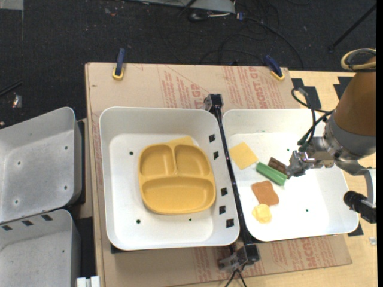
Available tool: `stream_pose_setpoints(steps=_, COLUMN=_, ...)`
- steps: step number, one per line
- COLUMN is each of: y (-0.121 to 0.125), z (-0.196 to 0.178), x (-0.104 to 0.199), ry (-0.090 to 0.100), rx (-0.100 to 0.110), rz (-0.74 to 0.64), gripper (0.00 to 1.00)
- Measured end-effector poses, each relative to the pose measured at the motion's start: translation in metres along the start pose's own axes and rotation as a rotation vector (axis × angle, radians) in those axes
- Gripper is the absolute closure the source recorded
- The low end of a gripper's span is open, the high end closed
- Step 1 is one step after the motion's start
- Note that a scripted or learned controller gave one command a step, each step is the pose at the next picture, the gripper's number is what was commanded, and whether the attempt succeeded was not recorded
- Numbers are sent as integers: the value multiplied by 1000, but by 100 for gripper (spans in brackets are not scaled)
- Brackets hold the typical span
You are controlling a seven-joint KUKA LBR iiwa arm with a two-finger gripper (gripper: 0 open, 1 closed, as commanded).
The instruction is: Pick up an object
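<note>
Green rod-shaped block (270, 173) lies tilted in the right-hand shallow white bin (335, 217), about mid-floor; all positions below are taken from it. Touching or nearly touching its upper right end is a small dark brown piece (276, 164) (shape hard to make out). Up and to the left of the green block sits a flat yellow square, cheese-like (243, 155); just below the block is a flat orange-brown slab (264, 192), and below that a small pale yellow lump (261, 213). The two-finger gripper (297, 165) sits just to the right of the block's upper end, low over the bin floor; opening cannot be told from this angle, and no item is seen between its tips. The grey arm with orange band (359, 109) rises further right. Well left of the block, the left-hand white bin (119, 220) holds a yellow three-compartment plastic tray (176, 178).
</note>
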State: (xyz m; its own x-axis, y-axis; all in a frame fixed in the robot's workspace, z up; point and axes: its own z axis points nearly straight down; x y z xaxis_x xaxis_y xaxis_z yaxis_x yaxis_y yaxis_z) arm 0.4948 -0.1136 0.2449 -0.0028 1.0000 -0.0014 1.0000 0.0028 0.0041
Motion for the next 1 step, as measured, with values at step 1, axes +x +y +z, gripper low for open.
stream_pose_setpoints(steps=1, y=12, z=12, x=56, ry=2, rx=5, rz=-5, gripper=100)
